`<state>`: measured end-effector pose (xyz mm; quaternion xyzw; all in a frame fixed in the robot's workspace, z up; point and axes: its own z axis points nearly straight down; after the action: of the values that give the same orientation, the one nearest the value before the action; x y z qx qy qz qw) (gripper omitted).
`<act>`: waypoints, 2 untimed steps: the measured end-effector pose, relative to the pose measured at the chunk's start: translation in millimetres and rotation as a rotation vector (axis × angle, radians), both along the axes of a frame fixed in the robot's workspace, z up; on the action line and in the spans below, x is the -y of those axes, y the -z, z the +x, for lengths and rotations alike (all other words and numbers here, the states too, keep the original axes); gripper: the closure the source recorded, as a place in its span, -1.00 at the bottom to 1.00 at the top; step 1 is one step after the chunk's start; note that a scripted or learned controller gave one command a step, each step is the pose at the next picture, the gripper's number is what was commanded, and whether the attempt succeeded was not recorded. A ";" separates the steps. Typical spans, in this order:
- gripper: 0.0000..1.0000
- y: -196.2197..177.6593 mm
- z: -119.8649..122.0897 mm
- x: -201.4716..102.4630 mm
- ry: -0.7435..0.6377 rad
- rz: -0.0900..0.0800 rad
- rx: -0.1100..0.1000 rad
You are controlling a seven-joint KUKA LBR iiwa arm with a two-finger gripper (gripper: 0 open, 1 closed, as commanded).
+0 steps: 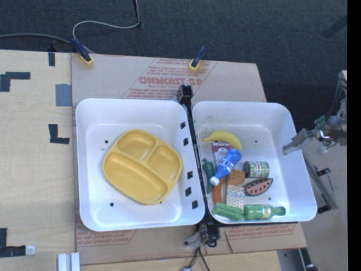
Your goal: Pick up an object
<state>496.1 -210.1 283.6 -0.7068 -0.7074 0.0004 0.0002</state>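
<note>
Judging from the clutter, I took the blue bottle as the likeliest object to pick; it lay tilted in the right bin, well apart from the gripper and off to its left; a banana sat just above it, a small can and a watermelon slice beside it, a green bottle nearer the front wall; the left bin carried a yellow divided plate; the gripper hung at the right bin's right rim, holding nothing; whether it was released or clenched I could not tell; I read this as the approach step; next it needed to travel inward and descend over one item.
</note>
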 end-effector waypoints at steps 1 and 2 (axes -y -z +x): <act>-1.00 197.3 56.3 6.8 -0.005 0.006 0.005; 1.00 186.8 56.2 9.8 -0.003 -0.001 0.008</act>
<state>552.3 -219.9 96.9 -0.7059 -0.7083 -0.0020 -0.0031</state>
